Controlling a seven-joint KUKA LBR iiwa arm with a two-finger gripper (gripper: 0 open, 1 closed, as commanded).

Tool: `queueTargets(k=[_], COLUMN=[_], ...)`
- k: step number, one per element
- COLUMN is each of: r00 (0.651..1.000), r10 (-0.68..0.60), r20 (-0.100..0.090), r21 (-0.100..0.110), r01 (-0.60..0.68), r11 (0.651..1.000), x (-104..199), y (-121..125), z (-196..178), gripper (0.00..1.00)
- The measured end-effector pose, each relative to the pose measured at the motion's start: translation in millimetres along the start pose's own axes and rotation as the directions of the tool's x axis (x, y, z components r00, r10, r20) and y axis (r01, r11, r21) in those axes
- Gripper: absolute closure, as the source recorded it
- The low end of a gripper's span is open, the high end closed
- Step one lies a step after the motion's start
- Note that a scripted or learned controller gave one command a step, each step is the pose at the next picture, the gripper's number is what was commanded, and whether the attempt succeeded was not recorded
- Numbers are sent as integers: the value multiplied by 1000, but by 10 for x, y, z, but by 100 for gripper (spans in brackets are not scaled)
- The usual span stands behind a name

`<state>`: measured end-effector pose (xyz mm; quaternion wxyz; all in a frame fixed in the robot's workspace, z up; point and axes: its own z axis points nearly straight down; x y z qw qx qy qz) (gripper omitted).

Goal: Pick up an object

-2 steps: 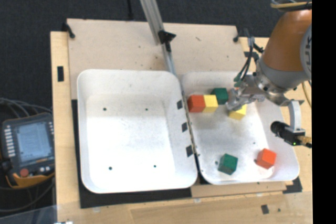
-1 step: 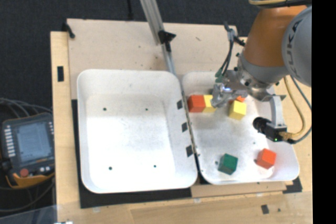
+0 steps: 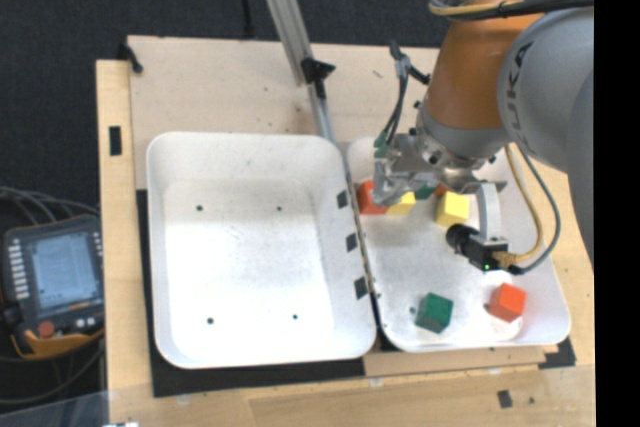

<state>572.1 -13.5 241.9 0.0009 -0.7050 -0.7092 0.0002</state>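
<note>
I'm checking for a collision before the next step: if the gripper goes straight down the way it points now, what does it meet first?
Most likely the yellow block and the red block beside it, just beneath the gripper in the right bin. Depth is hard to judge here.

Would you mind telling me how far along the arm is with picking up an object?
Done: the gripper is down in the right bin, over the red block and yellow block near the divider. In hand: nothing is visibly held. Left: grasping and lifting one. The second yellow block, green block and orange block lie untouched.
</note>
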Motion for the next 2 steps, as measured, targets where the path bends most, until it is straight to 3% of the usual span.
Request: queueTargets(k=[2], r00=[1000], r10=[-1], r20=[0], r21=[-2], r01=[1], r11=[1000], x=[963], y=[48], z=[75], gripper=[100])
